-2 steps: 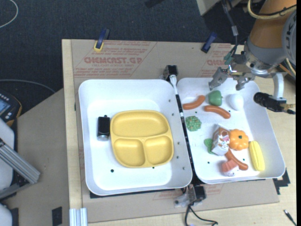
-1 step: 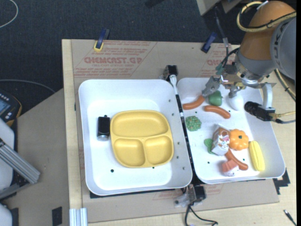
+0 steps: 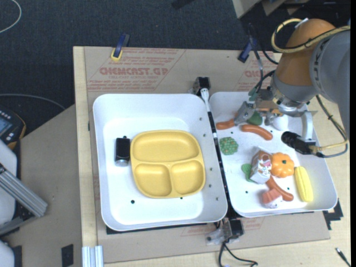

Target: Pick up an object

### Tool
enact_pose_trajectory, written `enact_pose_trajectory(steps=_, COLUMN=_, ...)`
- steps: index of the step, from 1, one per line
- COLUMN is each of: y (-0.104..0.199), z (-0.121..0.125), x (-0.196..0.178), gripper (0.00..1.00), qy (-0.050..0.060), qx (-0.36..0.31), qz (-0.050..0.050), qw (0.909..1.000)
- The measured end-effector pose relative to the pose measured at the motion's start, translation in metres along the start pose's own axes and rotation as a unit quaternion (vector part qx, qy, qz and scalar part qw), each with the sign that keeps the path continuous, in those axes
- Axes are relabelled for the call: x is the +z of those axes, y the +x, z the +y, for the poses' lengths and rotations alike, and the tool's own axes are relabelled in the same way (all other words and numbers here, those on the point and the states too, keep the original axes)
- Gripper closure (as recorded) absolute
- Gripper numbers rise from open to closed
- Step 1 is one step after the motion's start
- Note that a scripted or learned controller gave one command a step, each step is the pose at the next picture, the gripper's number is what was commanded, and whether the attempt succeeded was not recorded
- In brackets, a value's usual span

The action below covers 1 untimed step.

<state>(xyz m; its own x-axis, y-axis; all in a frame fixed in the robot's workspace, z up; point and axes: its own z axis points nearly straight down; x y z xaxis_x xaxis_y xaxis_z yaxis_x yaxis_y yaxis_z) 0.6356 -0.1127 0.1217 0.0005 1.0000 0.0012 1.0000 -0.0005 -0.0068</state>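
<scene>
Sitting over the 12 o'clock end of the right bin, gripper is low and close to the bin floor. Jaw state: can't tell, the wrist and brackets block the view from this angle. Nothing visibly pinched.

Hard to read: a small green piece lies right at the gripper, partly covered by it. Shape unclear, and I can't tell whether they touch.

Pickable stuff relative to the gripper:
- orange sausage just beside it at 6 o'clock, lying flat
- second orange sausage near, at 8 o'clock, by the bin's left wall
- green broccoli-like lump at 7 o'clock, farther off
- cluster well apart at 5–6 o'clock: small carton, orange pumpkin touching it, yellow corn, red sausage. The bottom of that pile is a jumble and hard to separate.

Left bin: yellow divided plate in the middle, black block just beside it at 9 o'clock.
</scene>
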Motion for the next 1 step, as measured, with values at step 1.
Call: enact_pose_trajectory(steps=1, y=0.0007, z=-0.0004, x=0.0392, gripper=0.0, qy=0.0, qx=0.0, qz=0.0, qw=1.0)
